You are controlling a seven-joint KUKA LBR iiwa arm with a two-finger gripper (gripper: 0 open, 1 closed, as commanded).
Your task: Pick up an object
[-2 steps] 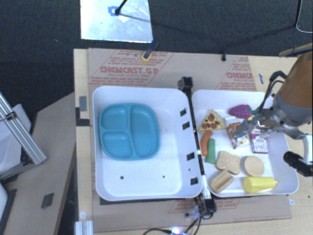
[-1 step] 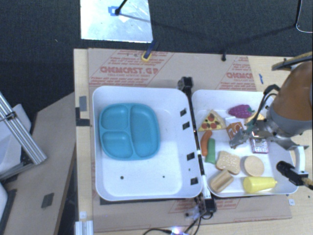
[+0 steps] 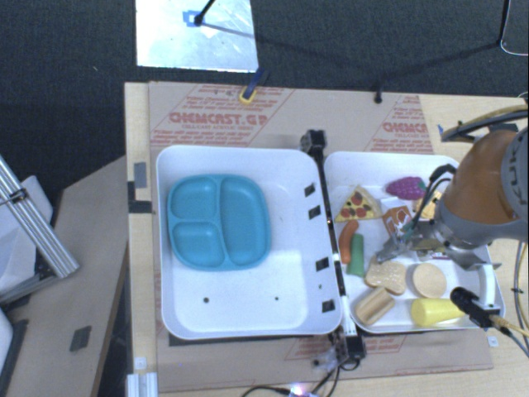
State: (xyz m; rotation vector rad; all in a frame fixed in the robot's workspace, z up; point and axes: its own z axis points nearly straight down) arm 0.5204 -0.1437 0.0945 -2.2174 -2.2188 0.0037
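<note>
- The gripper (image 3: pixel 395 242) is low in the right bin (image 3: pixel 343 172), among the toy food; I cannot tell the state of its fingers.
- Pizza slice (image 3: pixel 358 204) lies near it, cookie (image 3: pixel 388 275) just below.
- Blue plate (image 3: pixel 219 222) sits in the left bin (image 3: pixel 248 304).

lab | robot test bench (image 3: pixel 273 106) | 2 white bins (image 3: pixel 240 304) | toy food (image 3: pixel 357 205) | alu framing (image 3: pixel 37 230)

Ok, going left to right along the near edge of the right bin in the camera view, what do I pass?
Tan bread roll → heart-shaped cookie → round cream slice → yellow block.
</note>
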